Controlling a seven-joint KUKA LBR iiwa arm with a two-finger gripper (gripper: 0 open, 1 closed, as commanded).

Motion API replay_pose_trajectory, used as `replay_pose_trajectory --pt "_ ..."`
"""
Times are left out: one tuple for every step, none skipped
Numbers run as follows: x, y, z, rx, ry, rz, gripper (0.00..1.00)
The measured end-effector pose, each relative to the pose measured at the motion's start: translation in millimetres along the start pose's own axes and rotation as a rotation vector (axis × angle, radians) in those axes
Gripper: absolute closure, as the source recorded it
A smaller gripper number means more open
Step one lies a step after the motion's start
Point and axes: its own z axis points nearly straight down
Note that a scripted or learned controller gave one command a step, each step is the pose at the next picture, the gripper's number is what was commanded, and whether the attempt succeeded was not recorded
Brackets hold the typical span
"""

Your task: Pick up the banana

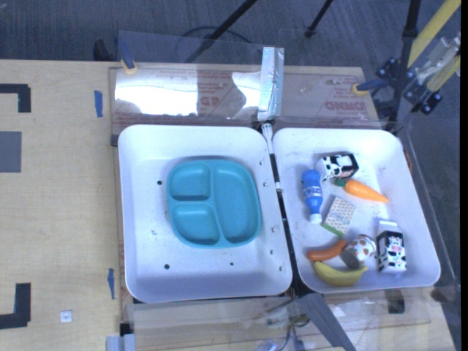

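Note:
The yellow banana (338, 274) lies curved along the near edge of the right bin (409, 196), just below a small red-orange sausage-like piece (326, 252) and a round grey-and-red toy (359, 251). It touches or nearly touches both.
The right bin also holds a blue bottle (312, 193), a carrot (365, 190), two cow-patterned cartons (339, 166) (391, 251) and a flat patterned packet (339, 214). The left bin (139, 218) carries a teal divided plate (214, 202). A clear panel with a metal post (270, 82) stands behind the bins.

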Motion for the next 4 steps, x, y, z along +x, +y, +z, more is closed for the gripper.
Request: replay_pose_trajectory --pt "0 1 -9 -0.001 -0.003 -0.003 1.0" --pt "-3 -2 -25 0.002 0.004 -0.02 1.0" --pt "24 -22 218 0.005 0.008 0.01 1.0" --pt "24 -22 217 0.005 0.007 0.011 0.0"
